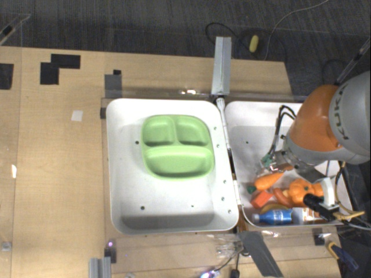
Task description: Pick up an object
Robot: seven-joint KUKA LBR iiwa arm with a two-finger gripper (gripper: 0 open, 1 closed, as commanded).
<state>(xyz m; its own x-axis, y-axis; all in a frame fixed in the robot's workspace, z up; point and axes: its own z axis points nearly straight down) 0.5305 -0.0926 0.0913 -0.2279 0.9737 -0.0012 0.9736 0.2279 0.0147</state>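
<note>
Wooden bench (52, 172) under two white bins, dark carpet beyond. My arm (333, 120) reaches from the right into the right bin (249, 126), its gripper (277, 162) low over the toys; from my feed I can't make out the grip. Just below it lie an orange carrot (268, 181), an orange toy (298, 191) and a blue bottle (277, 216). Left bin (124, 207) holds a green tray (177, 145).

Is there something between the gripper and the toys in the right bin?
Nothing visible. The gripper hangs directly above the orange toys heaped at the near edge of the right bin, with a blue bottle beside them.
</note>
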